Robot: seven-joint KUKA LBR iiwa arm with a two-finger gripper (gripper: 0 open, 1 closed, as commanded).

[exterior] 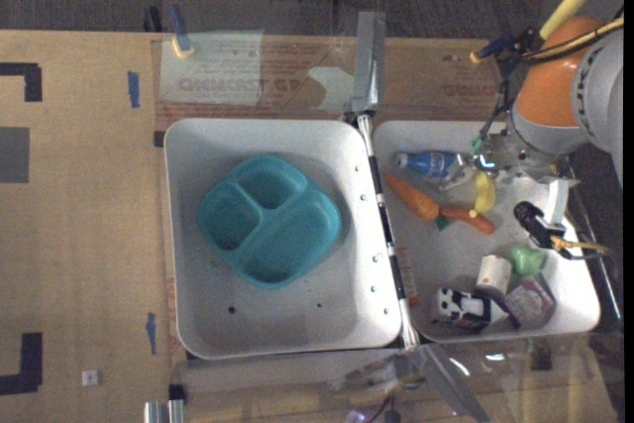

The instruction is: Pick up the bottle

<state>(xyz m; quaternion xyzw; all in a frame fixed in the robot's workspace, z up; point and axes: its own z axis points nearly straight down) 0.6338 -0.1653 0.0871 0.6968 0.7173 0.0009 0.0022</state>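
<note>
The bottle (pixel 429 161) lies on its side at the back left of the right bin (pixel 584 307). It is clear plastic with a blue label. The grey arm comes in from the right, its orange band (pixel 558 86) above the bin's back right corner. My gripper (pixel 483 158) hangs low just to the right of the bottle's right end, close to it or touching it. The wrist hides the gripper's tip, and I see nothing lifted.
Two orange carrots (pixel 417 198) (pixel 468 218) lie just in front of the bottle, with a yellow piece (pixel 483 192) under the gripper. Several small items crowd the bin's front right, among them a black-and-white toy (pixel 462 305). A teal divided plate (pixel 269 220) lies in the left bin (pixel 188 312).
</note>
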